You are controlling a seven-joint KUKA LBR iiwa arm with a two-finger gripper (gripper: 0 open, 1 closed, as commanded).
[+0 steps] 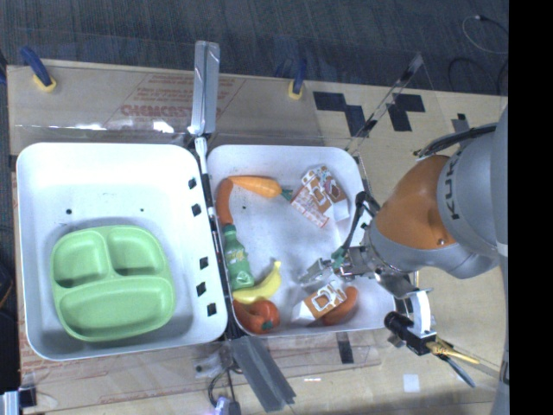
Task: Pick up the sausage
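Sausage (224, 202) in right bin (259, 156) with carrot (253, 184), banana (259, 286), tomato (257, 316)

Looked like a robotics lab, not a home or kitchen. Set up on a cardboard-covered bench (259, 102) with blue clamps (38, 70), black marker patches (341, 109) and loose cables (484, 33) over dark carpet (276, 7). Stocked with two white bins (34, 232) holding toy food (257, 184) and a green divided tray (111, 282).
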